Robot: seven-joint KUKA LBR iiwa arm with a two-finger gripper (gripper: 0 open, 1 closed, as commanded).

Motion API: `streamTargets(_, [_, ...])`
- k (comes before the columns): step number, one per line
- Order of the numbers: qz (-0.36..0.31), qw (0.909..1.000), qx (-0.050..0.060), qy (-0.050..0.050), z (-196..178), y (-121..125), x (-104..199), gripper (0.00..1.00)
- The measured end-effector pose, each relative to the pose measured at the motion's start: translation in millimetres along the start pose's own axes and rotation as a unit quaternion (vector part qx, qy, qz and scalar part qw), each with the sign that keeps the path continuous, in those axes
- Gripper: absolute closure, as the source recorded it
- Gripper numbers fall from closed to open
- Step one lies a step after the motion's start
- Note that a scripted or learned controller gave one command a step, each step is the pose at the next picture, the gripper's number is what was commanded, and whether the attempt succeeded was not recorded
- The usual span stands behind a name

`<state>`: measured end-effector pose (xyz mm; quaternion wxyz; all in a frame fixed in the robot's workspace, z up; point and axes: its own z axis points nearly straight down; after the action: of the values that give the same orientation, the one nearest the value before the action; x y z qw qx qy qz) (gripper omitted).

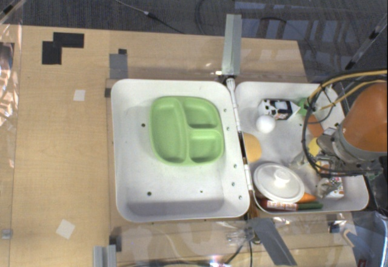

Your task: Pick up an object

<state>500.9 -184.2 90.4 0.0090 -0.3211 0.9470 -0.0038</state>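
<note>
The right bin (285,141) holds several small objects. A white ball (265,124) lies beside a black-and-white toy (276,108), with a green piece (301,106) further right. A white round lid-like dish (278,181) sits at the bin's front, with an orange carrot (308,198) and a red item (281,205) along the front wall. A tan disc (251,148) leans at the left wall. My arm, with its orange band (368,119), reaches down into the bin's right side. The gripper (330,185) is low over the front right corner, beside the white dish.
The left bin (130,138) carries a green divided plate (186,130) in its middle. A metal post (231,44) rises behind the two bins. Cables (315,138) loop around the wrist over the right bin. Wooden bench (60,138) extends to the left.
</note>
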Motion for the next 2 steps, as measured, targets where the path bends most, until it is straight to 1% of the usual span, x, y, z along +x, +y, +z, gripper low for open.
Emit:
streamTargets(1, [-0.048,0.9988,-0.005,0.0,3.6,-63.4,-59.3,0.0])
streamTargets(2, [-0.043,0.999,-0.002,0.001,2.1,-38.4,-38.4,0.0])
